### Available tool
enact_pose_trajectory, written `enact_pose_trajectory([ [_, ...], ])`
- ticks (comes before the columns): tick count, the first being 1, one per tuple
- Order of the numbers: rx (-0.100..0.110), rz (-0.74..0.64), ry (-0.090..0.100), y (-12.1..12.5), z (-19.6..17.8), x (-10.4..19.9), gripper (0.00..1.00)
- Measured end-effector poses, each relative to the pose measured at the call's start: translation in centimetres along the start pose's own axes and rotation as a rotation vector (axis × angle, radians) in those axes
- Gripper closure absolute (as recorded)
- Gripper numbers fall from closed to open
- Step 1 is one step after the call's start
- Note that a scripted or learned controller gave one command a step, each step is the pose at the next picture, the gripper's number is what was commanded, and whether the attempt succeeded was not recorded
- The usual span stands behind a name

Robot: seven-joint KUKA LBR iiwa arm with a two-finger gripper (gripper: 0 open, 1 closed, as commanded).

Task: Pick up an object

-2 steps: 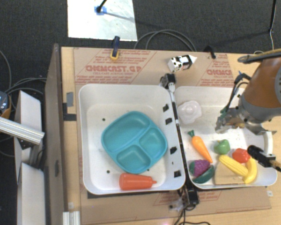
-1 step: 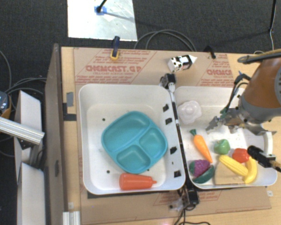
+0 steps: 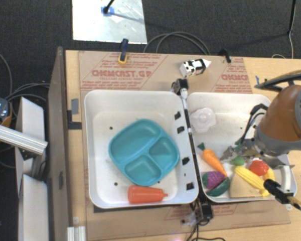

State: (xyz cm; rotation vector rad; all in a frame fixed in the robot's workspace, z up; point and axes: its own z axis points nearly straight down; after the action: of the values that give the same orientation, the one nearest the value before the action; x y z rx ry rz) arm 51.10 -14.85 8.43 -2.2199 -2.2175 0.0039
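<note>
- Objects for picking: a cluster of toy foods lies in the right bin (image 3: 226,104), toward its near end.
- Carrot (image 3: 213,161): orange with a green top, lying at a slant near the divider between the bins.
- Purple grapes (image 3: 213,177): just below the carrot, resting on a dark green piece (image 3: 219,187) at the bin's near wall.
- Corn cob (image 3: 250,177): yellow, at a slant, right of the grapes, over a pale tan item (image 3: 239,188).
- Red item (image 3: 259,167): touching the upper right of the corn cob.
- Small green item (image 3: 238,160): just above the corn, directly beside the gripper.
- Clear plastic cup (image 3: 203,118): at the far left of the right bin, apart from the cluster.
- Gripper (image 3: 239,152): low over the right bin, above the cluster; jaw state cannot be determined, and no object is visibly between them.
- Left bin (image 3: 103,109): holds a teal divided plate (image 3: 144,151) in the middle and an orange-red bottle (image 3: 146,194) lying on its side along the near wall.
</note>
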Motion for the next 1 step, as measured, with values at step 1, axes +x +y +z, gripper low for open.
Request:
enact_pose_trajectory([
  [1, -0.008, -0.003, -0.001, 0.37, -1.27, 0.07, 1.00],
])
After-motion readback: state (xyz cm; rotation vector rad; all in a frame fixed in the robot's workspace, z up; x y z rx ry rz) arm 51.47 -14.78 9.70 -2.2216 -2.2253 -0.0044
